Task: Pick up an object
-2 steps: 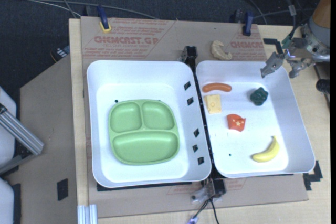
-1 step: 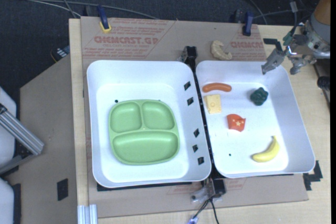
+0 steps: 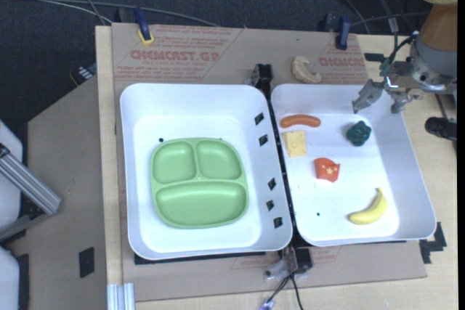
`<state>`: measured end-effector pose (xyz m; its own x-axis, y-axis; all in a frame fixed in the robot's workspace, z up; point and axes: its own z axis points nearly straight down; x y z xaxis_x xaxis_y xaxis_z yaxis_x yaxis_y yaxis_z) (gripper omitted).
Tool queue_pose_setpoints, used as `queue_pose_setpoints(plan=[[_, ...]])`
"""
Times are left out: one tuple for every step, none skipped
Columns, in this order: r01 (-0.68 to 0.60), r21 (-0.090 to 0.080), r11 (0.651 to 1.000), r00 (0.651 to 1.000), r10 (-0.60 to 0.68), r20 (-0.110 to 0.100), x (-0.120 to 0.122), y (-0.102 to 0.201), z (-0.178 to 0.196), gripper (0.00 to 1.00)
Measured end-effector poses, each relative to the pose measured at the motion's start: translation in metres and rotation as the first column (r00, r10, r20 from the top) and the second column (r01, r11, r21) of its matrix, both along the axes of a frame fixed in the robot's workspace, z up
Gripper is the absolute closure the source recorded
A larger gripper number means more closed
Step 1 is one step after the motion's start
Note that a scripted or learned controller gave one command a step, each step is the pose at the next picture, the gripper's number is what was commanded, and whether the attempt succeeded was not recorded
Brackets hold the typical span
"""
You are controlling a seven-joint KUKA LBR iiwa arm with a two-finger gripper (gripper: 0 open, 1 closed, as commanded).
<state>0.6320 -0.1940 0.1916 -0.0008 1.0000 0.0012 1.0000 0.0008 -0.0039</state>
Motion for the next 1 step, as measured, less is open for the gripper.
queue_pose_setpoints(plan=[[-0.002, 0.000, 1.000, 1.000, 0.002, 0.000, 0.0067, 0.0026, -0.0443, 0.00]])
